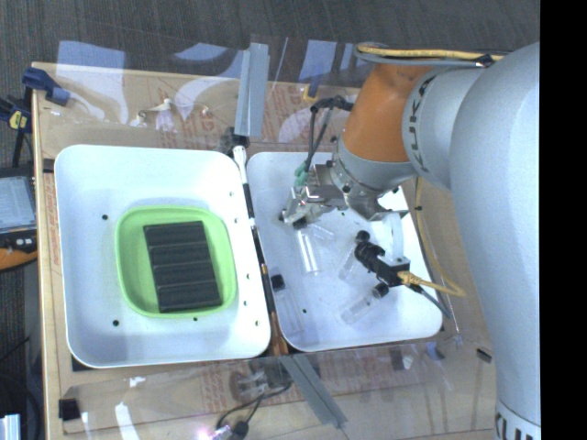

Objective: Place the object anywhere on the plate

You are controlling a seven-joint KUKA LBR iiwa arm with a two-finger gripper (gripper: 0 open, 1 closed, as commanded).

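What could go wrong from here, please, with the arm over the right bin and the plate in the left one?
1. The plate already carries a dark ridged block, so little bare surface is left for placing anything.
2. The items in the right bin look clear and faint against the white; a grasp could easily miss.
3. The end effector sits near the divider, so crossing low might clip it.

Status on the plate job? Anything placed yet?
Done: a dark ribbed block already lies on the green plate in the left bin. In hand: the gripper is low over the right bin; I can't tell whether it holds anything. Left: unclear, faint clear items lie in that bin.
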